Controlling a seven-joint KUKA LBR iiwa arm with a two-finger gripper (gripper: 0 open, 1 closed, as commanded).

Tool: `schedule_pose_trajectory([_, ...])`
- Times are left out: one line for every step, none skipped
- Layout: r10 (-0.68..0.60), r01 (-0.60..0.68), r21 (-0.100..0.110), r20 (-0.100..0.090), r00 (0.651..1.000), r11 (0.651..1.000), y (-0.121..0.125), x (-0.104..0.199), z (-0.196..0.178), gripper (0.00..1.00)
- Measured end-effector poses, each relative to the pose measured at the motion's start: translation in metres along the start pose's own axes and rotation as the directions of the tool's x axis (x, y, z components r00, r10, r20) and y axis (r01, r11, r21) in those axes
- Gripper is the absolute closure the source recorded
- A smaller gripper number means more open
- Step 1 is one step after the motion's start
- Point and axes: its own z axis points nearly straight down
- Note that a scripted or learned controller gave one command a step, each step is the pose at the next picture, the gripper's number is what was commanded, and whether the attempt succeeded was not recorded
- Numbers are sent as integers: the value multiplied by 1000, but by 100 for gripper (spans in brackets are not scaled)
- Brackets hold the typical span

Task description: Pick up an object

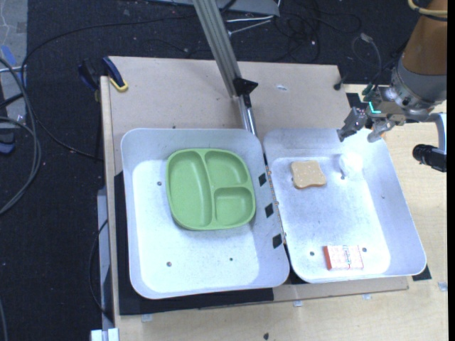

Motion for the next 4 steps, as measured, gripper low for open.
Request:
schedule_pose_trajectory([0, 0, -2, 0, 1000, 1000, 1, 0, -1, 0])
schedule_pose_trajectory([2, -2, 2, 0, 1000, 1000, 4, -5, 44, 0])
schedule_pose_trajectory([3, -3, 3, -1, 1000, 1000, 3, -12, 106, 0])
schedule_pose_trajectory([-2, 2, -7, -5, 1000, 1000, 5, -7, 156, 0])
